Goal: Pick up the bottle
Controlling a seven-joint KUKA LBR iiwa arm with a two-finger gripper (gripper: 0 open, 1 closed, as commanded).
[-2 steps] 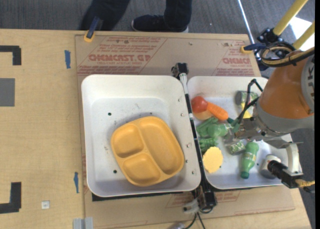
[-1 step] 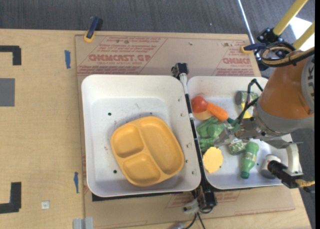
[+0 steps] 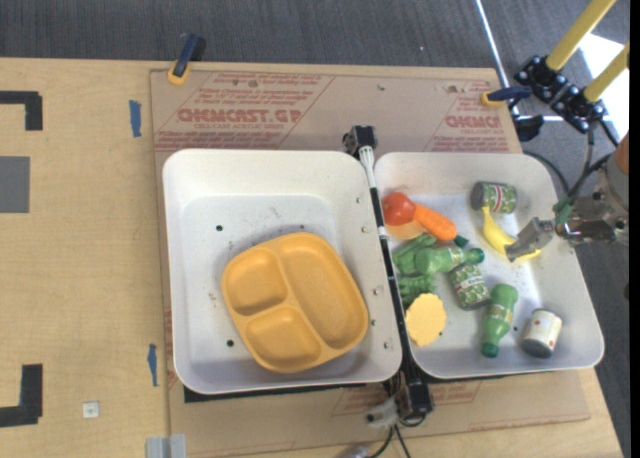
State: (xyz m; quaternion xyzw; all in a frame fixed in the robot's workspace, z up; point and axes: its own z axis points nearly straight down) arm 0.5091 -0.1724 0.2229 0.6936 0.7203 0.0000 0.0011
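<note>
A green bottle [image 3: 497, 318] with a pale label lies in the right bin [image 3: 578, 298], near its front edge, neck pointing toward the front. A second green bottle [image 3: 436, 258] lies on its side in the middle of that bin, its dark cap to the right. My gripper [image 3: 527, 241] reaches in over the bin's right wall and hangs just above the lower end of a yellow banana [image 3: 492, 229]. It is up and to the right of the front bottle, apart from it. I see nothing held in it.
Around the bottles lie a red tomato [image 3: 398, 208], a carrot [image 3: 436, 223], a green-labelled can [image 3: 470, 287], another can [image 3: 495, 196], a pale can [image 3: 541, 332] and a yellow disc [image 3: 427, 319]. The left bin [image 3: 200, 196] holds a yellow divided plate [image 3: 293, 299].
</note>
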